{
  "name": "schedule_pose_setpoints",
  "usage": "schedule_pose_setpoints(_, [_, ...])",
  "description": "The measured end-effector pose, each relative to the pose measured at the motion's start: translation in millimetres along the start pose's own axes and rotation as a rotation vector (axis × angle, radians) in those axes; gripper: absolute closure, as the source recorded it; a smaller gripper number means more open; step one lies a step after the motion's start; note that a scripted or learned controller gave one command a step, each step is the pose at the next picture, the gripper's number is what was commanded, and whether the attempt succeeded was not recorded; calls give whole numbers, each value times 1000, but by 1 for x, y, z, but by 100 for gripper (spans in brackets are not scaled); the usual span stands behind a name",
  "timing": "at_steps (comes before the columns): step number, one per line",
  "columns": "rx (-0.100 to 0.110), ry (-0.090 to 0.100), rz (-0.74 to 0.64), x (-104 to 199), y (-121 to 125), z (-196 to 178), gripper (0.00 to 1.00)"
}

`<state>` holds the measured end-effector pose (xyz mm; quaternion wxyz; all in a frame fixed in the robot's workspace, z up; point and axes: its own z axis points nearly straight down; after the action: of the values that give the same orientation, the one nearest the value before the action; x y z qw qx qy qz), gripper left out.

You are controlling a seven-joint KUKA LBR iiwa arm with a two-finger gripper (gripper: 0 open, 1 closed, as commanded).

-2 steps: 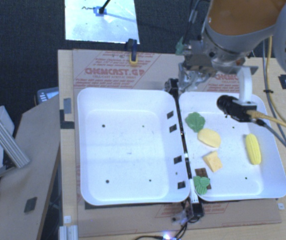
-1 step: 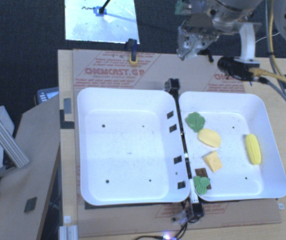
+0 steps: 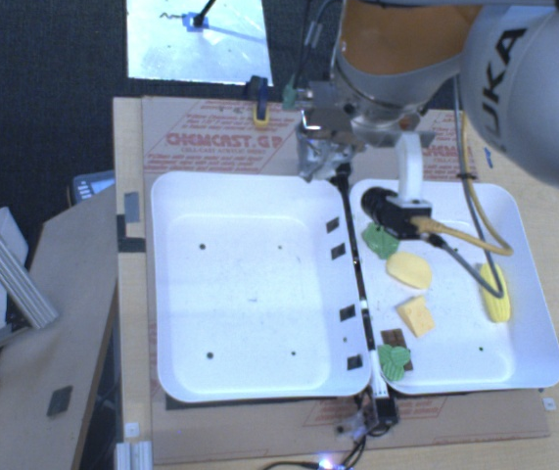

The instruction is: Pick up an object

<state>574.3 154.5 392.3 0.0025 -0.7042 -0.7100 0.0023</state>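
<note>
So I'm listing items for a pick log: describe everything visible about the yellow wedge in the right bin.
The yellow wedge looks like a toy piece of cheese, matte, pale yellow, with flat faces and straight edges. It lies on the floor of the right bin, below the rounded yellow piece, touching nothing else.

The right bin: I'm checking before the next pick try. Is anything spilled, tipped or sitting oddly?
Nothing looks spilled or broken. All the pieces lie inside the right bin. One green piece sits on a brown block, hard against the divider wall, which may make it awkward to grasp. The corn cob lies apart by the far side.
</note>
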Motion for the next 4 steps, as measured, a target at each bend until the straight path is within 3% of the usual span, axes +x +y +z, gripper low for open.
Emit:
schedule_pose_setpoints(1, [-17,3,2,19,24,-71,100])
schedule_pose_setpoints(2, [4,-2,1,44,-15,42,100])
schedule_pose_setpoints(3, [-14,2,2,47,7,-17,100])
schedule_pose_setpoints(4, [-19,5,2,59,9,-105,100])
